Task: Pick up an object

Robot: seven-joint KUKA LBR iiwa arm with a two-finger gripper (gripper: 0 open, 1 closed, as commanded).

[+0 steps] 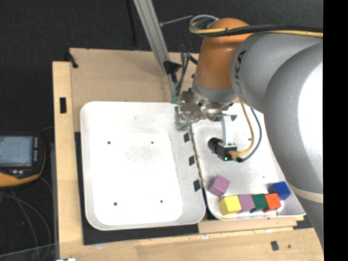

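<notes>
On the desk (65, 145), blocks crowd the right bin's (255, 162) near wall; my fingers (184, 121), state unclear, hang beyond the purple block (218, 185), at the divider.

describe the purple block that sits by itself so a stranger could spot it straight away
Look in the right bin, toward its near edge. A row of blocks lines that edge; the lone purple block sits just behind the row's yellow end, tilted, touching nothing.

A tilted purple cube (218, 185) lies apart in the right bin; nearby, yellow (230, 205), purple (246, 202), green (259, 202), orange (272, 201) and blue (280, 190) cubes line its front wall.
</notes>
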